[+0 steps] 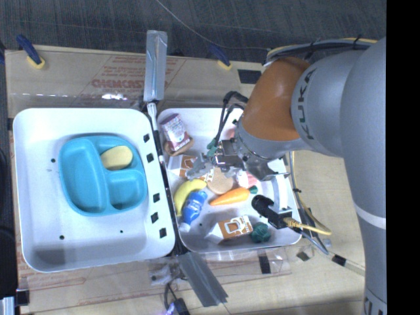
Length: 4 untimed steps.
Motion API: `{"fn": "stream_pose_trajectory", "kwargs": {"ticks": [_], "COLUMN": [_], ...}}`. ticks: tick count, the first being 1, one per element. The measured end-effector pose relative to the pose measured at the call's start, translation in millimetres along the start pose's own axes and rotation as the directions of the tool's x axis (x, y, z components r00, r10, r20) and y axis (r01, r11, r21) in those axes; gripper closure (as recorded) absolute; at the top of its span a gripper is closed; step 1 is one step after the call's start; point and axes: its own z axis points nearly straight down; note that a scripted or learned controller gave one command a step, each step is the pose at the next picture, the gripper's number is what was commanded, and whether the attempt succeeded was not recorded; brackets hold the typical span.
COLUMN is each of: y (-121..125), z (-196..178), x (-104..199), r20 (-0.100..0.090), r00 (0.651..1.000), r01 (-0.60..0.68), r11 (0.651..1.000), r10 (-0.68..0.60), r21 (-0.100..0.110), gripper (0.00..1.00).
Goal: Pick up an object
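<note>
1. We cannot tell how the tool (pixel 220 155) stands at its tip; the arm's (pixel 308 97) bulk covers it.
2. The right bin's (pixel 197 241) far corner, behind the tool, is hidden by the arm.
3. A small packet (pixel 176 131) left of the tool carries print too small to read.

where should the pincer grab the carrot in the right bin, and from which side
Grip the carrot across its thick orange middle, coming straight down from above. It lies flat, pointing left to right, so the fingers should close across its narrow width. Its left end nearly touches the banana and the blue bottle, so mid-body looks safer. The green-tipped right end tapers and might slip.
</note>
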Motion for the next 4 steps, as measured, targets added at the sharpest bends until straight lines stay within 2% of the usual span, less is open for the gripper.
{"fn": "stream_pose_trajectory", "kwargs": {"ticks": [1, 2, 3, 4], "y": [12, 12, 12, 32], "z": [86, 76, 77, 89], "x": [-25, -27, -27, -42], "r20": [0.002, 0.008, 0.008, 0.004], "r00": [0.995, 0.995, 0.995, 0.992], "r01": [0.095, 0.098, 0.098, 0.125], "r11": [0.995, 0.995, 0.995, 0.992], "r10": [-0.095, -0.098, -0.098, -0.125], "r21": [-0.029, -0.03, -0.03, -0.02], "gripper": [0.0, 1.0, 0.0, 0.0]}}
